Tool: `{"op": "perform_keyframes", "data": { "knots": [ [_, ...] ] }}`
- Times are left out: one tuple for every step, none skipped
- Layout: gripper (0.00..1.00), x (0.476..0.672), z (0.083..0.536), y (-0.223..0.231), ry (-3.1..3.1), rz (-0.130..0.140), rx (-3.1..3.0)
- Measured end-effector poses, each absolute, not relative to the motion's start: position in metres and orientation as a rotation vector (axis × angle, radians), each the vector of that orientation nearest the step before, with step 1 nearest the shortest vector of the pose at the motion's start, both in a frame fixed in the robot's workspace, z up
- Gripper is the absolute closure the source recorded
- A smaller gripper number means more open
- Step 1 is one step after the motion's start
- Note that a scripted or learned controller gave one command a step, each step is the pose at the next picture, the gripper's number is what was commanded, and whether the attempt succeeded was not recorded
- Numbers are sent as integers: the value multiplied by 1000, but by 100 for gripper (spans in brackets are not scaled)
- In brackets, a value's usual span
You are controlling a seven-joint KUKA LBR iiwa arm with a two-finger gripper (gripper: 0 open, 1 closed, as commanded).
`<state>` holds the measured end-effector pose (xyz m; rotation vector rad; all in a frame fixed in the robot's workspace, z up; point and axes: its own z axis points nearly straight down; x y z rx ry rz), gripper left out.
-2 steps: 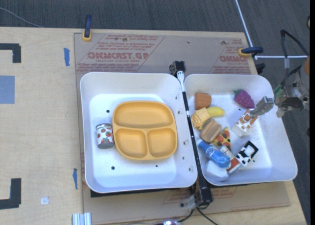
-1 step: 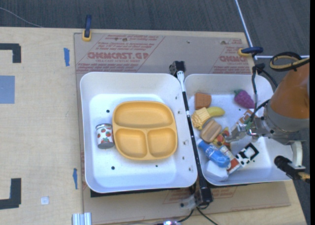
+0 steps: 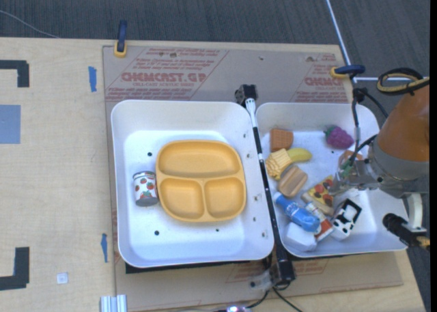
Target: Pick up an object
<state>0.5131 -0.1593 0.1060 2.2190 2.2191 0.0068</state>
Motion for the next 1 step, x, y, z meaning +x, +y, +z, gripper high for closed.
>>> {"op": "perform_keyframes", "data": {
  "knots": [
    [0,513,106,-159,2220,6,2219]
  ]
}}
